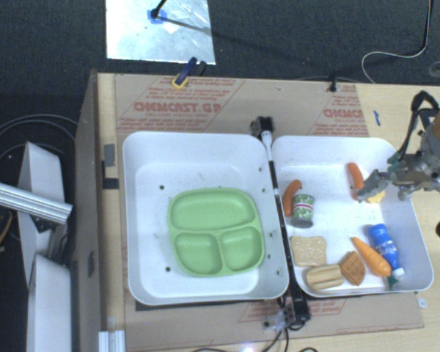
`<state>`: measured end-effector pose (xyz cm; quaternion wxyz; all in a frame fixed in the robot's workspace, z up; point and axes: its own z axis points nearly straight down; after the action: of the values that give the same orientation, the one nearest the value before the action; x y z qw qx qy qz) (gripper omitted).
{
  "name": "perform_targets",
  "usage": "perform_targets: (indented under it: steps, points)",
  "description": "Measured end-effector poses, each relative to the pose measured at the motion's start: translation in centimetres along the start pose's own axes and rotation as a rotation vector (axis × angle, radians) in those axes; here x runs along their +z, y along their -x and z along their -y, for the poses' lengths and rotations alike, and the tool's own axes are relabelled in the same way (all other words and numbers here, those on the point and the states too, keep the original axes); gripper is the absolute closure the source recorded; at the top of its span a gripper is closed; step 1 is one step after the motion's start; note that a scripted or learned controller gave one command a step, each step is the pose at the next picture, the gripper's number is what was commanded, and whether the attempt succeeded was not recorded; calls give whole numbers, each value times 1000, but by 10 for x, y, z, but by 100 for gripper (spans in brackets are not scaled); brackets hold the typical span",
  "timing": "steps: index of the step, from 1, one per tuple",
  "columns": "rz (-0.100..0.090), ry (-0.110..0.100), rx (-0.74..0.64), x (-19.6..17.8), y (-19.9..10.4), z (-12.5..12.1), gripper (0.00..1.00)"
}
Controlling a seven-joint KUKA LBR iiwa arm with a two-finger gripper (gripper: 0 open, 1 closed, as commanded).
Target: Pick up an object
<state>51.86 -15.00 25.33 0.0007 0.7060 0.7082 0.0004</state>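
A small pale yellow block sits at the right side of the right-hand white bin, near its right wall, and the gripper is right down on it. The grey fingers reach in from the right and the yellow piece shows just at their tips; from here I cannot tell whether they are spread or pressed together, nor whether the block is truly between them.

Just to the left of the gripper lies a short orange sausage-shaped toy, tilted, close to the fingers. Nearer in the same bin, a blue plastic bottle with a white cap lies on its side by the right wall, with an orange toy carrot just beside it on its left. Along the near edge sit a brown waffle-like biscuit, a tan bread roll, and a pale square slice of toast a little farther back. By the bin's left wall stands a small green-labelled can, with a red-orange sausage touching its left side.

The left-hand white bin holds a light green plastic tray with three compartments. Both bins rest on a cardboard sheet with red lettering laid over the desk.
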Motion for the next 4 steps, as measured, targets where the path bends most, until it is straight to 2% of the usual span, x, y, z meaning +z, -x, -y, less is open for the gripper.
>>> perform_targets:
  steps: [1, 2, 3, 4]
  points:
    - [0, 0, -2, 33, -1, -87, 0]
    - [-1, -6, 3, 152, 36, -123, 0]
    - [1, 1, 2, 169, 57, -127, 0]
    - [1, 0, 2, 169, 57, -122, 0]
